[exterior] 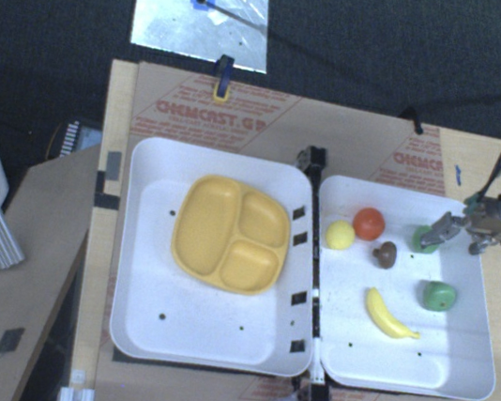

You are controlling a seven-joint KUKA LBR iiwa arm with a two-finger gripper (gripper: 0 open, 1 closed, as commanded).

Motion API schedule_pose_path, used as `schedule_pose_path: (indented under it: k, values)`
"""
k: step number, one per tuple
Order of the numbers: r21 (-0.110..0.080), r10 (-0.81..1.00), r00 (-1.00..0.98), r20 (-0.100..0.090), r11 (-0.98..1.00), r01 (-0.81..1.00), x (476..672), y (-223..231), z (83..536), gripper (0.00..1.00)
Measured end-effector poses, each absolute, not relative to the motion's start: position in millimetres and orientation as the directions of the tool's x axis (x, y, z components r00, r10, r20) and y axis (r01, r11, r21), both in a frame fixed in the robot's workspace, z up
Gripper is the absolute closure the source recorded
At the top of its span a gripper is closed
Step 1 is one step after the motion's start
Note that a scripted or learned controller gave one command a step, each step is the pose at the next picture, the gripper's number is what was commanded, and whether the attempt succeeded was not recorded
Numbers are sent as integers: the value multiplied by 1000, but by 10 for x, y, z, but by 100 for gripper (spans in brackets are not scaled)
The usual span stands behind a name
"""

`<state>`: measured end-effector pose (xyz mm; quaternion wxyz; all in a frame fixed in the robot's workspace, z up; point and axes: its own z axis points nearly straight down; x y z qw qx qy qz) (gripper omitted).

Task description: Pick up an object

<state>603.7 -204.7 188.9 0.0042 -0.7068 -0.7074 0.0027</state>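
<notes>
At the far left, off the bench, a square sheet of crinkled silver foil point(205, 4) lies on the dark floor with a small blue mark on it. The bench point(82, 328) is covered by a tan cardboard sheet point(274, 118) printed in red with "CHEMCAST GP", readable at the far side left of centre and repeated, partly hidden, further right. On it the left white shallow plastic bin point(131, 318) holds a yellow plastic divided plate point(230, 234) with three compartments, lying flat near the bin's middle. A row of black clips point(301, 270) runs along the seam where the two bins meet. The right white shallow plastic bin point(459, 373) holds the loose things: a small yellow ball-shaped fruit point(340, 235) at its far left, a red tomato-like ball point(369, 222) just beside it on the right, a small brown rounded piece point(384, 255) near both, a yellow toy banana point(390, 316) lying slanted nearer the front, and a green rounded toy point(438, 295) to the right of it. The grey gripper point(433, 237) reaches in from the right over the bin's far right part, a green patch at its tip; I cannot tell whether its fingers are spread or pressed together, nor whether they pinch anything.
</notes>
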Motion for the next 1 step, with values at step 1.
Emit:
schedule_pose_path:
  k: [1]
  values:
    - [2, 1000, -4, -1, 4, 1000, 6068, -2044, 1956, 0]
